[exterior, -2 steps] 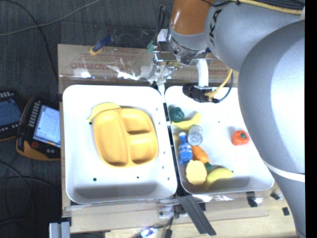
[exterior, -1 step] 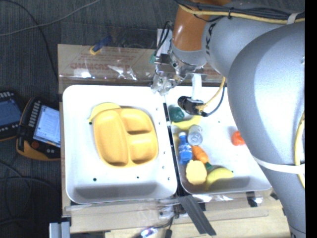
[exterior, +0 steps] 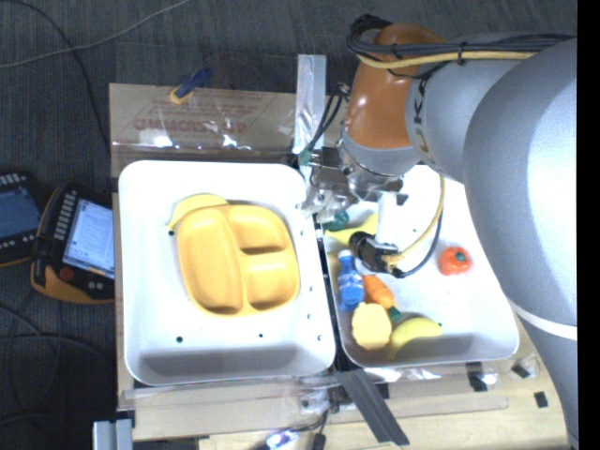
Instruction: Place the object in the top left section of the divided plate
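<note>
The yellow divided plate [exterior: 217, 268] lies in the left bin [exterior: 155, 345], with one long section on its left and two smaller ones on its right. All three sections look bare. My gripper [exterior: 328, 204] hangs over the wall between the two bins, at the plate's upper right corner. A small green object [exterior: 339, 218] shows just below the gripper at the right bin's left edge; whether it is held is hidden by the wrist.
The right bin [exterior: 487, 331] holds a blue bottle [exterior: 349, 282], an orange carrot [exterior: 378, 291], a yellow fruit [exterior: 370, 326], a yellow-green banana [exterior: 414, 330] and a red tomato [exterior: 455, 261]. A yellow rim [exterior: 192, 202] peeks from behind the plate. A tablet [exterior: 84, 237] lies left of the bench.
</note>
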### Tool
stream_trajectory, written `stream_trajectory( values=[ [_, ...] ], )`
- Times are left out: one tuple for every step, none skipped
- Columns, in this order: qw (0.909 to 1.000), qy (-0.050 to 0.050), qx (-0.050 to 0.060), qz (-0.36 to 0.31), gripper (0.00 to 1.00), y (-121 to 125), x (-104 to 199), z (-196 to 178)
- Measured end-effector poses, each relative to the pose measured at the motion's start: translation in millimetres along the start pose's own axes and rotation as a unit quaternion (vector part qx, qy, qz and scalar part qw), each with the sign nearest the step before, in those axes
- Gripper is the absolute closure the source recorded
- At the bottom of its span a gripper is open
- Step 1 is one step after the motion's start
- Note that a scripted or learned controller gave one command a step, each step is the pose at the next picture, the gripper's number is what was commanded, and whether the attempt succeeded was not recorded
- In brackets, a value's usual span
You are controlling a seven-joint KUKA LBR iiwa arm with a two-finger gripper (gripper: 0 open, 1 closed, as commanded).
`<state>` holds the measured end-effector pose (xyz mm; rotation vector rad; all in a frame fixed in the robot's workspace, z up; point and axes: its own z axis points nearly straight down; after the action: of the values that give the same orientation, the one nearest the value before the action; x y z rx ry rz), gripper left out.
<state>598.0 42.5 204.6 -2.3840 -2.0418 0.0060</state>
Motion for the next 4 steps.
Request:
stream_trajectory(
  values=[
    [0.9953,0.001,0.002,0.097,1.0,-48.7,-42.2,23.3],
    [0.9925,-0.001,0.0,0.123,1.0,12.5,16.5,22.4],
    [0.985,0.001,0.001,0.173,1.0,-51.1,-23.3,7.9],
    [0.9762,-0.002,-0.002,0.217,1.0,-26.8,67.8,-88.5]
  ],
)
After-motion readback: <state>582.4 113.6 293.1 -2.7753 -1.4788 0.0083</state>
